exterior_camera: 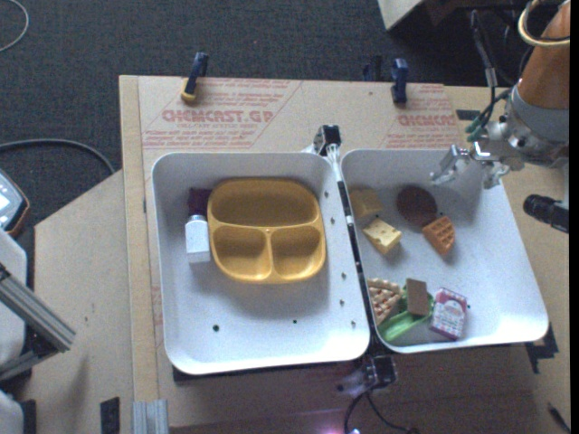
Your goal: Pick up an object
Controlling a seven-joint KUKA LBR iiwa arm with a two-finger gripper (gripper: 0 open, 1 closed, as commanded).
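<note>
My gripper (470, 168) hovers over the far right corner of the right bin (507, 269). Its two grey fingers are spread open with nothing between them. Just below and left of it lie a round brown cookie (417, 204) and an orange waffle piece (440, 235). Further left are a yellow cheese wedge (383, 236) and a tan bread piece (365, 203). At the bin's near edge sit a pink carton (449, 315), a small brown block (416, 297), a lattice-topped slice (384, 297) and a green piece (404, 327).
The left bin (172, 315) holds a yellow divided plate (267, 229), a small white bottle (197, 240) and a dark object (199, 198) beside it. Clamps (194, 75) (399, 78) stand at the board's far edge. A black part (549, 212) juts in at the right.
</note>
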